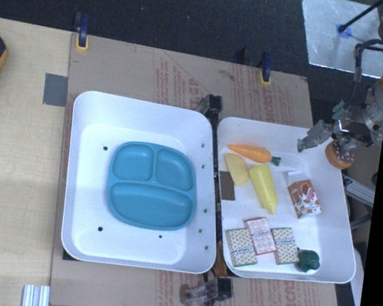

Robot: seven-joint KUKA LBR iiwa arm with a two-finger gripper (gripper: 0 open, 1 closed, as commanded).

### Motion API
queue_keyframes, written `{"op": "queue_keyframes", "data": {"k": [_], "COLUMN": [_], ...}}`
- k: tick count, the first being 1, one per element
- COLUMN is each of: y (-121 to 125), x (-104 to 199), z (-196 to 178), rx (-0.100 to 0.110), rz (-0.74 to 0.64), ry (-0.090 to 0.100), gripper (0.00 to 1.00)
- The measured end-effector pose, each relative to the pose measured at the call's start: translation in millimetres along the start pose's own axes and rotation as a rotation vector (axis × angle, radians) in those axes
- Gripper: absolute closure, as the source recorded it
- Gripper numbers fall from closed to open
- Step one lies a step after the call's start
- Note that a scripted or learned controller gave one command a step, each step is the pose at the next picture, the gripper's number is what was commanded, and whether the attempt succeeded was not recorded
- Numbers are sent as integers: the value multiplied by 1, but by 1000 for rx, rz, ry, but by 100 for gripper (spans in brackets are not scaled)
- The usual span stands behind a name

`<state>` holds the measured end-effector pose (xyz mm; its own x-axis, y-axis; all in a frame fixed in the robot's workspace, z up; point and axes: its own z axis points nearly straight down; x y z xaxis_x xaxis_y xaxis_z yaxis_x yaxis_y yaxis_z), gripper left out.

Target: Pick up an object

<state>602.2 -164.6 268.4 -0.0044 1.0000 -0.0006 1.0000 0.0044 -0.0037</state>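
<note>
brown cardboard covers the wooden bench you are looking down on, held by blue clamps along its far edge, and two shallow white bins sit on it side by side. your gripper hangs at the far right corner of the right bin, just over its rim, with one grey finger reaching out over the white floor. a small round brown thing sits right under the wrist; you cannot tell whether the jaws are open, closed or pinching it, since the fingers are too small and blurred to read.

everything you could pick lies in that right bin, nearer the camera than the jaws or off to their left. closest, just left of them, is an orange carrot. beyond it, a pale yellow piece and a yellow bottle lie touching. almost straight below the jaws is a red and white packet. well apart from the jaws, at the near wall, three small packets lie pressed together with a dark green lump beside them.

far left of the jaws, the left bin holds a blue divided plate lying flat at its middle.
</note>
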Motion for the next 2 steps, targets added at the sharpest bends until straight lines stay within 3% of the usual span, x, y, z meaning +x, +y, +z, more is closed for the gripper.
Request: {"op": "queue_keyframes", "data": {"k": [1,2], "y": [-15,-20], "x": [-50,-33], "z": [91,176], "rx": [10,3], "rz": [4,-10], "ry": [0,20], "gripper": [0,0]}}
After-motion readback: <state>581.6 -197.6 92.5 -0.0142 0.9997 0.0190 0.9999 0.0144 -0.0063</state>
